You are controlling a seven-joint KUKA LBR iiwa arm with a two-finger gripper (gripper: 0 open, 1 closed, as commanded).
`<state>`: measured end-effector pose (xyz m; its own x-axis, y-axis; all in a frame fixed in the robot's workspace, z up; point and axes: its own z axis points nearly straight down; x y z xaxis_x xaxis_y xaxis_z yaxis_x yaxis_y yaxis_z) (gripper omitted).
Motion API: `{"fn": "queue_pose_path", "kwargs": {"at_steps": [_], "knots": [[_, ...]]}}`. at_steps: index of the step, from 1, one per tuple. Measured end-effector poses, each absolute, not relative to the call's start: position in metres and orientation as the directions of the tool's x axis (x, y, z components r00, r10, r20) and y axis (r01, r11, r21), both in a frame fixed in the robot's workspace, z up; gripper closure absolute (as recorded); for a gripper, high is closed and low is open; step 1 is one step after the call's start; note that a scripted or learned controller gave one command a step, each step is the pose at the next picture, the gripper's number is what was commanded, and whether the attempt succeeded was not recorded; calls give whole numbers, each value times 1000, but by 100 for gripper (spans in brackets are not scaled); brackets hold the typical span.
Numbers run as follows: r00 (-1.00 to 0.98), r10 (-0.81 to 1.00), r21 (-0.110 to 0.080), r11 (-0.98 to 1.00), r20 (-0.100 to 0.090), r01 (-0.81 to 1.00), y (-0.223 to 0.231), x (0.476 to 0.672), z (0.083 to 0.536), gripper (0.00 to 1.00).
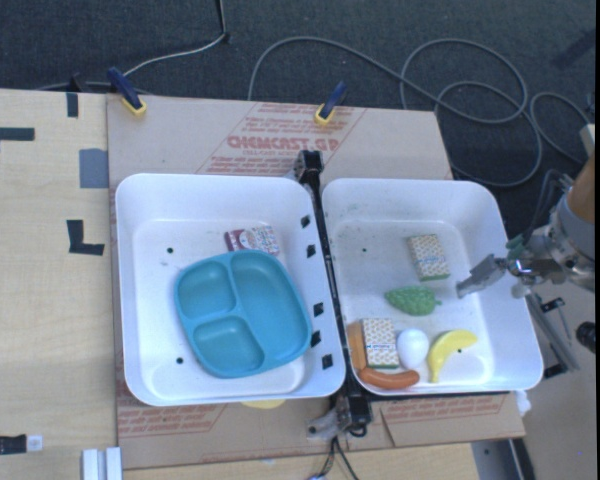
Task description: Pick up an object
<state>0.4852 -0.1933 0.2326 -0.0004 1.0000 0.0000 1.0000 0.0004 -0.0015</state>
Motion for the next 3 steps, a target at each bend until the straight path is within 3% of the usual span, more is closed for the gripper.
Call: {"fn": "queue_pose_path", "kwargs": {"at_steps": [1,2,3], "knots": [[-3,1000,-3,3,1,1000,-101,572,160,0],[0,1000,1,0,0,1000,-140,550,86,0],[0,1000,4,0,-4,1000,-141,550,96,100]]}}
